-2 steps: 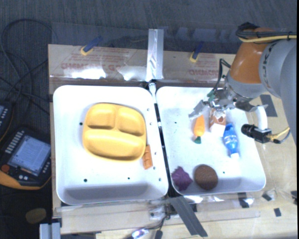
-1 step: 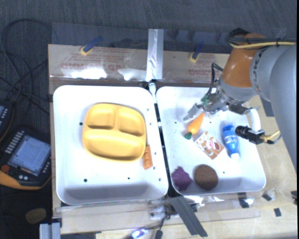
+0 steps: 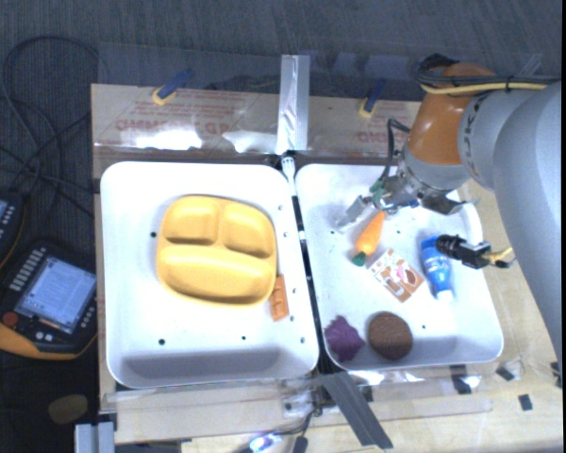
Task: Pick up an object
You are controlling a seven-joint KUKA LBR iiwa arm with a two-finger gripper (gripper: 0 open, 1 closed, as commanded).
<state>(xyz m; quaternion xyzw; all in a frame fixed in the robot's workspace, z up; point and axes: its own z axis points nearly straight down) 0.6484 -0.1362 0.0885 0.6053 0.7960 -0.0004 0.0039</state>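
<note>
We see a tabletop (image 3: 123,102) on dark carpet (image 3: 170,17), bearing a left bin (image 3: 132,347) and a right bin (image 3: 472,338). A handheld pendant (image 3: 42,295) lies on the floor at left. The end effector (image 3: 368,206) sits near the right bin's far edge, its fingers apart, just above the orange carrot (image 3: 369,237), holding nothing. A yellow tray (image 3: 215,249) fills the left bin's middle.
</note>
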